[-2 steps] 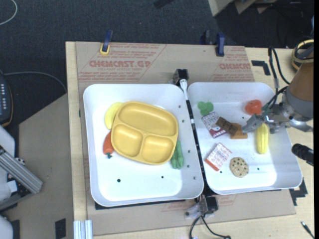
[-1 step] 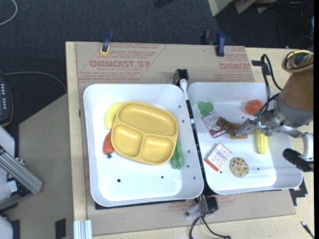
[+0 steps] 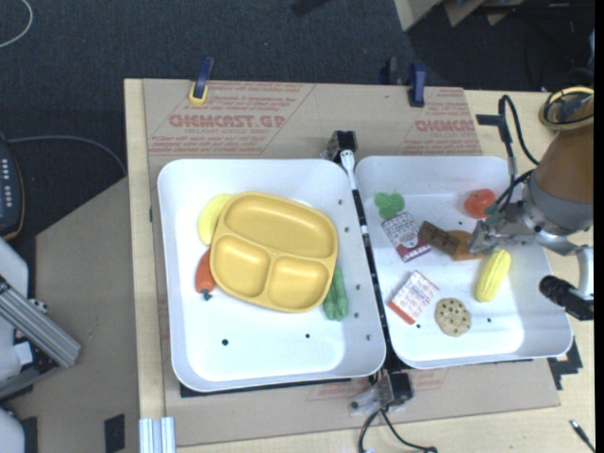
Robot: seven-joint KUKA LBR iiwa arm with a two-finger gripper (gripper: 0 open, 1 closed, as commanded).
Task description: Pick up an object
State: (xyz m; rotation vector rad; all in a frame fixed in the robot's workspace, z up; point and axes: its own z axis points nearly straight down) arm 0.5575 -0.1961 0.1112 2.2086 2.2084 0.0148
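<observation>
While near the right bin (image 3: pixel 444 170) edge, gripper (image 3: pixel 487 238) above corn (image 3: pixel 493 275).

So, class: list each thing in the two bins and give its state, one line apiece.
Yellow divided tray: upright in left bin, tilted over other items.
Carrot: partly under the tray.
Green vegetable: at tray's right edge.
Corn cob: lying loose in right bin.
Cookie: lying flat.
Gripper: low over right bin, beside brown piece.
</observation>
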